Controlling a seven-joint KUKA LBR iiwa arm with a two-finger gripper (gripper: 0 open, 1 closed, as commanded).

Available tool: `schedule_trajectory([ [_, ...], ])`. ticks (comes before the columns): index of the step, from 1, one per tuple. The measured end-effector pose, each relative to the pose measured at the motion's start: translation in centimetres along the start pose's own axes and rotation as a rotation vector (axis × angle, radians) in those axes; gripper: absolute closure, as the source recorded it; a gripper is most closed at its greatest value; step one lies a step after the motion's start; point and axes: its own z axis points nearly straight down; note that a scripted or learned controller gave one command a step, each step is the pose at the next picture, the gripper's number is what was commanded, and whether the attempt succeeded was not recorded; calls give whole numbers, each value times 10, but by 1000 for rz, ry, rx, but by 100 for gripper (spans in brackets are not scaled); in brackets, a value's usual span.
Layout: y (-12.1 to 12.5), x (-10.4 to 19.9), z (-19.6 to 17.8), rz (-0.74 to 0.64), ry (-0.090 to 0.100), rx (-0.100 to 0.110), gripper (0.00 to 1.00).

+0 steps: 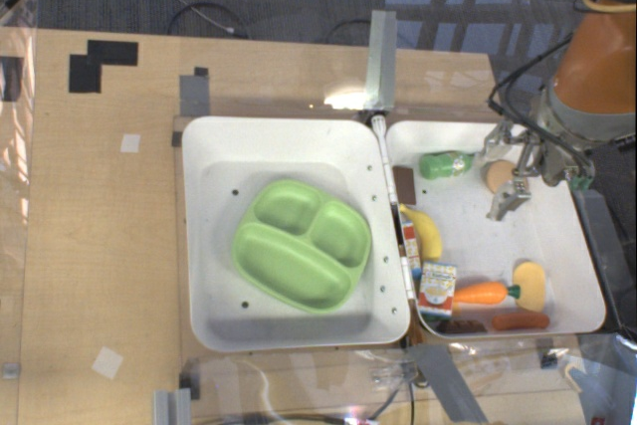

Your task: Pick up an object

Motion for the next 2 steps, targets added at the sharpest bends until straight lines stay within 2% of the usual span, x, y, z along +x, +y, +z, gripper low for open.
schedule_trajectory([
  [1, 10, 107, 102, -26, 8, -2, 0],
  [2, 19, 45, 114, -344, -7, 3, 0],
])
